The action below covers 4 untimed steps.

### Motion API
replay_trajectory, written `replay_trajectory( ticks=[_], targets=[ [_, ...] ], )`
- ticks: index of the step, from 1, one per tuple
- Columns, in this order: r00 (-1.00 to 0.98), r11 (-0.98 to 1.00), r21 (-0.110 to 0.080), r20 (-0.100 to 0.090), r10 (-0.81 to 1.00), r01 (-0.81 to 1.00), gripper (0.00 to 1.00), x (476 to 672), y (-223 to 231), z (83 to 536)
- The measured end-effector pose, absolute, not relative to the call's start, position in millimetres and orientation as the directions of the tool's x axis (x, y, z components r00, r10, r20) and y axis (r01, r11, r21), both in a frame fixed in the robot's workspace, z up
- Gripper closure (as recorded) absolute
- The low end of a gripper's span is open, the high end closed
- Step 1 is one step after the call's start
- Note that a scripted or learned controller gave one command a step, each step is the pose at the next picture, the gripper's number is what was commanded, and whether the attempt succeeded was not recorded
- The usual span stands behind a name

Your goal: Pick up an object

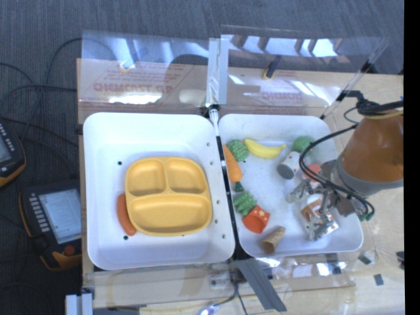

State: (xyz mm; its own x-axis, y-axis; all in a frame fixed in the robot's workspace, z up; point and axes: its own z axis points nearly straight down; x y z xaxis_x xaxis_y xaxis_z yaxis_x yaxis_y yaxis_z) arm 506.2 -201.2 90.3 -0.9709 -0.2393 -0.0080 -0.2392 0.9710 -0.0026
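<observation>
Two white bins (98, 176) sit on a pale tan bench (394, 222) over dark grey ribbed flooring (197, 5); the left bin holds a yellow-orange divided tray (168, 195), with an orange-red sausage (125, 215) at its 9 o'clock. In the right bin (341, 245), a yellow banana (264, 149) lies at 12 o'clock, with green pieces (237, 151), an orange carrot (232, 167), and a red block (256, 219) bearing a yellow mark at 9 o'clock. The arm's orange band (374, 153) rises above grey and silver metal (319, 215).

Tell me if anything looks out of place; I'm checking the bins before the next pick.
One thing: a sausage lies on the left bin floor, wedged against the yellow divided tray's left edge instead of in a compartment. The other toy foods are loosely scattered in the right bin, nothing spilled.
</observation>
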Motion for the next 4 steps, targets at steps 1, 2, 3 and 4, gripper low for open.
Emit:
replay_trajectory(
  ticks=[1, 2, 3, 4],
  targets=[
    [-0.971, 0.971, -0.009, -0.013, -0.239, -0.239, 1.0, 508.5, -202, 101],
    [-0.978, 0.978, -0.003, -0.006, -0.207, -0.207, 1.0, 512.1, -203, 92],
    [-0.978, 0.978, -0.007, -0.014, -0.207, -0.207, 0.0, 513.9, -203, 91],
    [-0.908, 0.908, -0.009, -0.014, -0.419, -0.419, 0.0, 583.0, -134, 90]
  ],
)
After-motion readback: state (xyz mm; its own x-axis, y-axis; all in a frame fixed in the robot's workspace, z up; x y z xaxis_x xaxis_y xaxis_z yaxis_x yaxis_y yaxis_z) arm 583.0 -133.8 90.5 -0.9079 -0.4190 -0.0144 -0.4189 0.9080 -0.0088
